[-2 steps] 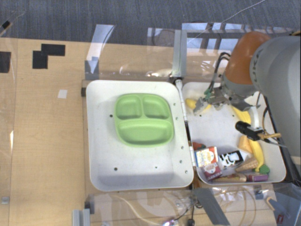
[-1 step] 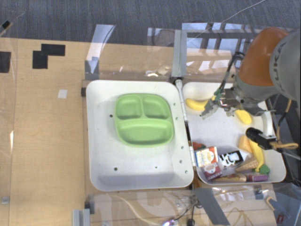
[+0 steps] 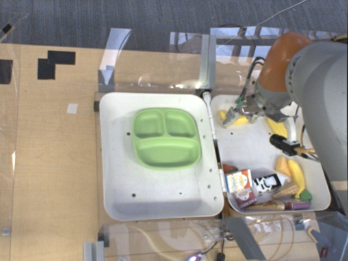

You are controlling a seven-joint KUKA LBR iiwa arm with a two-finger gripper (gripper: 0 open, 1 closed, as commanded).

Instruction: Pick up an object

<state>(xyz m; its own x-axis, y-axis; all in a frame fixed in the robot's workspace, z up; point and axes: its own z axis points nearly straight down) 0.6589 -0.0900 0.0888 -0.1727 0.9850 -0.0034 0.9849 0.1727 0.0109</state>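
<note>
Reaching into the right bin [image 3: 321, 200] from the right, our arm [image 3: 315, 75] sets the pincer [image 3: 235, 116] low at the bin's far left corner, against a small yellow piece [image 3: 239, 120]. Its fingers look narrow around that piece, though we cannot tell whether they truly grip it. More yellow pieces [image 3: 293, 173] and a carton [image 3: 239, 181] lie nearer the front. A green tray [image 3: 166, 137] sits in the left bin [image 3: 117, 189] on the counter [image 3: 49, 162].
</note>
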